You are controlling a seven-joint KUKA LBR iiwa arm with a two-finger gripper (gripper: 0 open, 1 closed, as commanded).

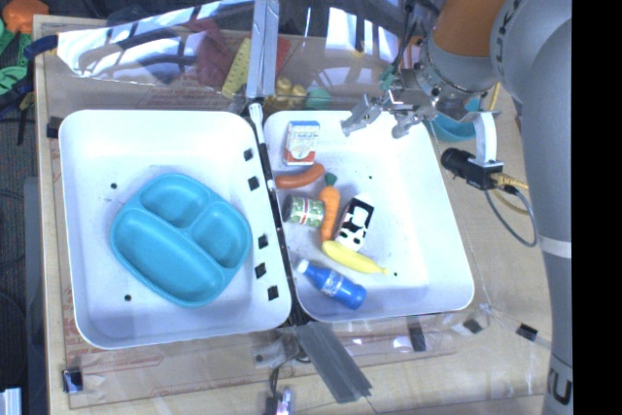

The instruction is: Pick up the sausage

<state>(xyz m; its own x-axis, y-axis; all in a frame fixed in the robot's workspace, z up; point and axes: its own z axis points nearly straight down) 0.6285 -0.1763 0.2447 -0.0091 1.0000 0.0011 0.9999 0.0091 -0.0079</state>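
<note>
The sausage [298, 177] is a reddish-brown link lying near the left wall of the right bin [428, 209], just below a small white carton [301, 142]. My gripper [381, 121] hangs over the bin's far edge, up and to the right of the sausage, well apart from it. Its two fingers are spread, with nothing between them.
Below the sausage lie a green can [307, 211], an orange carrot [330, 210], a black-and-white cow toy [354, 224], a yellow banana [353, 259] and a blue bottle [333, 284]. The left bin [87, 151] holds a blue divided plate [182, 237]. The right half of the right bin is bare.
</note>
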